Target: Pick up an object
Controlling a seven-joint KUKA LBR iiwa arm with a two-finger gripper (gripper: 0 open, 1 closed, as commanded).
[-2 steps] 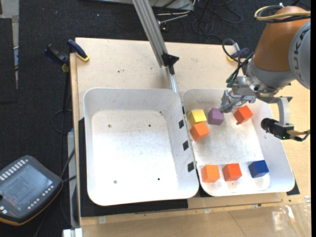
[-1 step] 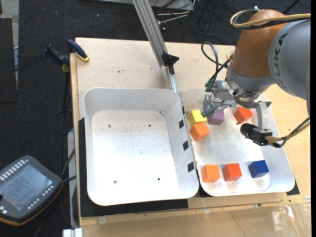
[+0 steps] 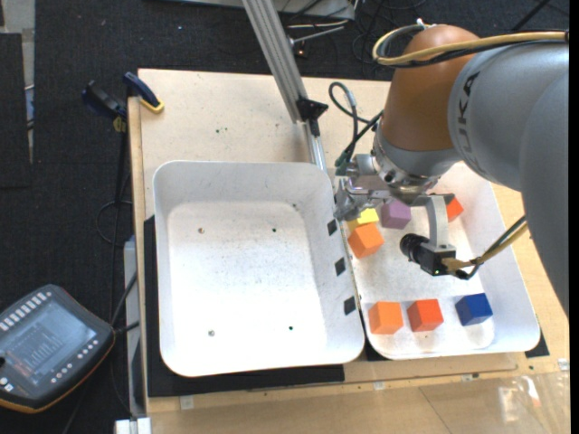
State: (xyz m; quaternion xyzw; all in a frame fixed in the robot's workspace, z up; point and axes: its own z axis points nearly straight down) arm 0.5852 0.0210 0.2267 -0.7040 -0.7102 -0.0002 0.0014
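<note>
Nearest the front edge of the worktop (image 3: 235, 107), three cubes lie in a row along the front wall of the right bin (image 3: 507, 333): an orange cube (image 3: 386, 316), a red-orange cube (image 3: 425, 315) and a blue cube (image 3: 473, 308) toward the bin's front right corner; the left bin (image 3: 181, 269) sits just beside, its right rim overlapping the right bin's left edge. Farther back, near the right bin's left wall, a second orange cube (image 3: 365, 239) lies with a small yellow cube (image 3: 367, 215) touching its far side, a purple cube (image 3: 395, 212) just right of that, and a red cube (image 3: 452, 208) partly hidden behind the arm; the pincer (image 3: 353, 197) hangs over this cluster at the bin's far left part, and whether it is spread or pressed together cannot be told.
</note>
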